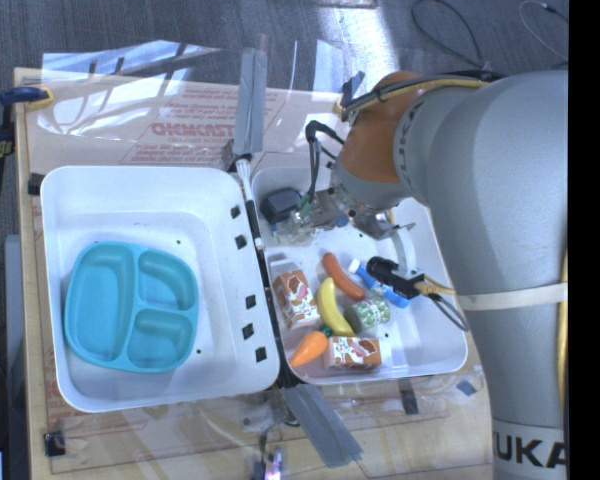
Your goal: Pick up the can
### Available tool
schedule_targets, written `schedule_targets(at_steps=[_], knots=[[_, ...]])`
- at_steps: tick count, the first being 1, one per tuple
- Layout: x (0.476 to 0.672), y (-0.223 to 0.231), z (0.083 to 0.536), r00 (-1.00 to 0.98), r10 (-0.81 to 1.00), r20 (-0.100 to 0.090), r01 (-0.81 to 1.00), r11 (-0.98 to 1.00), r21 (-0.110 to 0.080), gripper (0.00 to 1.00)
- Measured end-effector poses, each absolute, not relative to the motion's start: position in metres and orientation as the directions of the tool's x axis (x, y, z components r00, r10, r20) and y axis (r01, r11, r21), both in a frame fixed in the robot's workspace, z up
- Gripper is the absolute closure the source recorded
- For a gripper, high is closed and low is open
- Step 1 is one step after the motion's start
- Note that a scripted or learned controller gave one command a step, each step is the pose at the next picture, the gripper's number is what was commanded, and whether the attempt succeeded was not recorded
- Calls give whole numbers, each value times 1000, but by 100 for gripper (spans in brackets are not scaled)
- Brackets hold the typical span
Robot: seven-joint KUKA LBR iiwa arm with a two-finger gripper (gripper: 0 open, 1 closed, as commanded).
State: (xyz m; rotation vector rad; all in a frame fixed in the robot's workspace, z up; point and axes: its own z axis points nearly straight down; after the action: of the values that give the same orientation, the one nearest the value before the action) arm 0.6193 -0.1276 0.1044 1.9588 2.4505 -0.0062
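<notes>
Gripper (298, 218) sits low at the far end of your right white bin (442, 343); you cannot tell its state from this view. Your small green-labelled can (371, 314) lies nearer the front, just beside the yellow banana (333, 308) and orange sausage (342, 276).

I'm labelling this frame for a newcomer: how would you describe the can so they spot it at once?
Start at the right-hand white bin, the one crowded with toy food. Near its middle lies a yellow banana; the can lies on its side just right of it. It is the small cylinder with a green and white label, unlike the boxy cartons and the orange carrot nearby.
</notes>
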Motion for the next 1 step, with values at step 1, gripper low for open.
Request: schedule_targets(at_steps=[1], knots=[[619,-127,104,-221,975,-6,975,221,-1,0]])
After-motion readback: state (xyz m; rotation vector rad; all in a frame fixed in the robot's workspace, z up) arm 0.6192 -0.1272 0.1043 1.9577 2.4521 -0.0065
